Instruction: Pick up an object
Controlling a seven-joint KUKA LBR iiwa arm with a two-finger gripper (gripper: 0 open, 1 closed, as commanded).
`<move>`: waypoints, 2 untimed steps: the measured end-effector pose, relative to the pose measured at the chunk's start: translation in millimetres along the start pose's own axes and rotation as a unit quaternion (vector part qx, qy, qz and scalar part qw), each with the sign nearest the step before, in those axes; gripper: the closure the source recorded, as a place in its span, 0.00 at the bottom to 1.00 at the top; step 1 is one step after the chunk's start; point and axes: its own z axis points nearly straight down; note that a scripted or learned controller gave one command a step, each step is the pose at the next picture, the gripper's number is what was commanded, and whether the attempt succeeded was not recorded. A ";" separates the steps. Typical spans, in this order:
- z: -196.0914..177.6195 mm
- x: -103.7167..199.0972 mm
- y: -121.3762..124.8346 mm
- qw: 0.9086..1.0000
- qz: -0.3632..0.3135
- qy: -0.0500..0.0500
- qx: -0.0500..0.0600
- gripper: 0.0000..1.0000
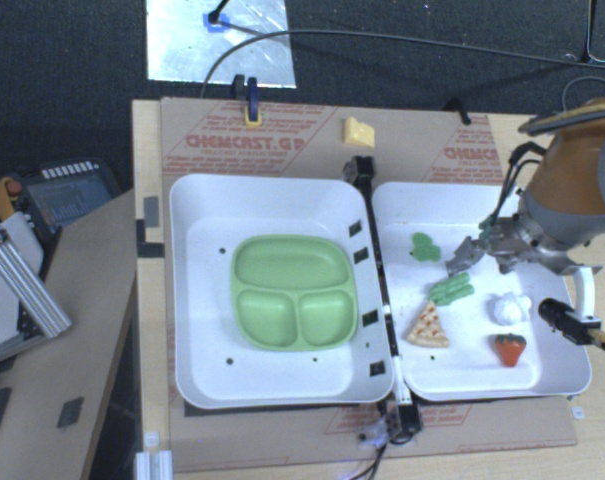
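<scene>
Your pincer (469, 256) hovers at right of frame, just above the green toy (450, 290); whether it's spread, you can't tell.

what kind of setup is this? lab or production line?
Likely a research lab bench: toy food such as a pizza slice and strawberry in a white bin, a teach pendant, loose cables across the floor.

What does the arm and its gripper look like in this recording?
The arm is bulky and rounded, grey with an orange band above the wrist. Thin black cables loop along its left side. The gripper is a small grey metal assembly with dark parts and slim fingers, reaching in over the right bin.
</scene>
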 end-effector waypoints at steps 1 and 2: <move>50.5 -0.1 10.6 1.000 -0.001 0.000 0.000 0.00; 37.2 -0.8 11.5 1.000 0.000 -0.001 -0.003 1.00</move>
